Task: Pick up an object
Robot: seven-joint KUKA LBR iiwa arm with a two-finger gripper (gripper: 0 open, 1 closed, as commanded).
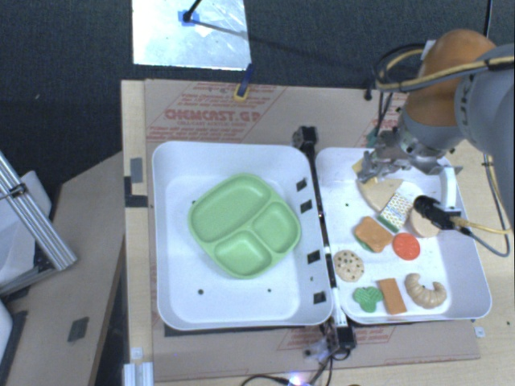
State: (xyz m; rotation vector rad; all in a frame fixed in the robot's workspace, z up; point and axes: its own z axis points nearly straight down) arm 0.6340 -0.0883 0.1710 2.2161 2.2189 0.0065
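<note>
Toast (pixel 372 234) lies in right bin (pixel 467 272), mid-left, among cookie (pixel 348 264), tomato slice (pixel 406 247), croissant (pixel 426 289), broccoli (pixel 368 297), cracker (pixel 391 295). Fingers (pixel 376 164) low over right bin's far end, just above tan wedge (pixel 378 191); whether apart or together, cannot tell. Green tray (pixel 245 225) sits in left bin (pixel 177 175).

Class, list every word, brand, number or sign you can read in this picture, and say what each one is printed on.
"CHEMCAST GP", red print, somewhat blurred, on the brown sheet behind the left bin.
More red print on the same sheet, right of it near the arm: too blurred to read.
Faint red print along the sheet's front edge: too small to read.
Patterned card in the right bin: no readable text.
</note>
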